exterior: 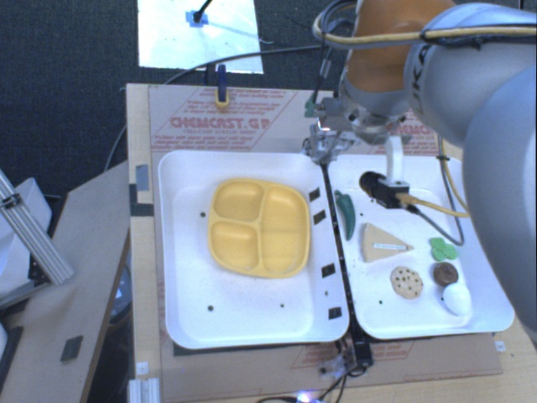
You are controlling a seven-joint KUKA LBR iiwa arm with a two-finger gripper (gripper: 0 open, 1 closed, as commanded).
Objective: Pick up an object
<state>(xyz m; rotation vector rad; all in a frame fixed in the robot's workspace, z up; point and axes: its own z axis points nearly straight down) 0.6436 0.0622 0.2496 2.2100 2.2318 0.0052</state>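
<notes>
Your desk (143, 225) sits against a dark carpeted floor, topped by a brown protective sheet with red print, and on it two shallow white bins lie side by side. The left bin (189, 309) carries a yellow divided plate (258, 227) near its middle. The right bin (491, 309) holds the small items you could pick.

Look at the right bin from its far end toward you. A green pepper (345, 211) lies along the wall next to the divider. Beside it, toward the bin's middle, rests a wedge of cheese (383, 243). Below that sits a chocolate-chip cookie (406, 282). Further right you find a green leafy piece (443, 248), a dark brown doughnut (445, 273) just under it, and a white egg (457, 299) touching the doughnut's near side.

The gripper (325, 145) hangs over the far end of the divider between the two bins, under the orange band of the arm. You cannot tell how its fingers stand; nothing is visible between them. The pepper is the nearest item, just below the gripper and slightly to the right; the cheese, cookie, doughnut and egg lie well apart from it.
</notes>
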